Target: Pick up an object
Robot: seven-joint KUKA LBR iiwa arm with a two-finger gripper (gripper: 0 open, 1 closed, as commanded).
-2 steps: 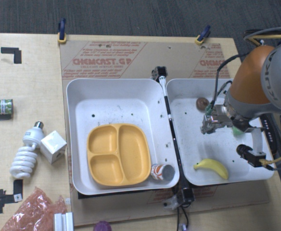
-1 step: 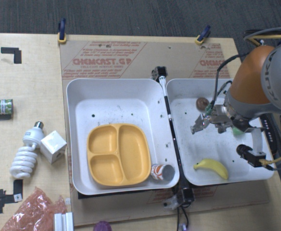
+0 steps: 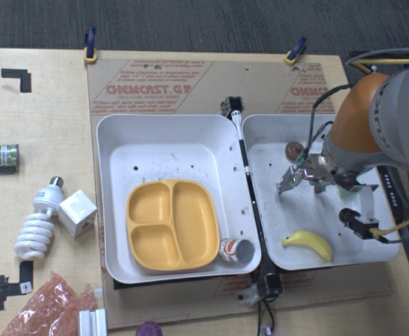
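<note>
The arm's fingers [image 3: 289, 181] hang over the floor of the right bin [image 3: 274, 135], pointing toward that bin's left side; whether they are open or closed cannot be told, and nothing is seen between them. Just above them, beside the wrist, a small brown round object [image 3: 293, 149] lies on the bin floor. A yellow banana [image 3: 308, 244] rests near the front edge of the same bin, apart from the fingers. In the left bin [image 3: 162, 135] sits a yellow divided plate [image 3: 172, 224], with a small can [image 3: 230, 250] lying on its side at the plate's right front corner. Out on the bench [image 3: 43, 117], left of the bins, lie a spiral light bulb [image 3: 38, 220], a white cube [image 3: 77, 213] and a green tin [image 3: 2, 156].
</note>
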